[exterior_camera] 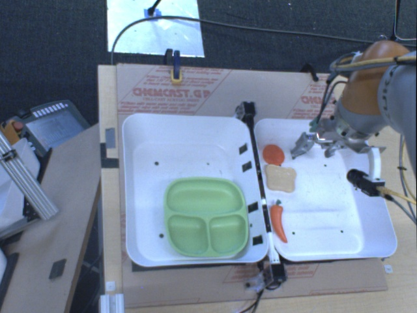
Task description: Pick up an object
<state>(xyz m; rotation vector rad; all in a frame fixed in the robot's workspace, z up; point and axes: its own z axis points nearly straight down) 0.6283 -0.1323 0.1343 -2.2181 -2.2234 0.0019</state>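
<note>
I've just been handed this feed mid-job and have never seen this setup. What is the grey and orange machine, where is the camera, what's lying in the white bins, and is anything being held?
The camera sits above the bench and looks down at a slant. The grey machine with the orange band is a robot arm reaching in from the right; its two-finger gripper hangs over the right bin, fingers spread with nothing between them. In that bin lie a round red-orange piece like a tomato slice, a pale bread-like slice just below it, and an orange carrot by the divider. The left bin holds a green divided plate.
</note>
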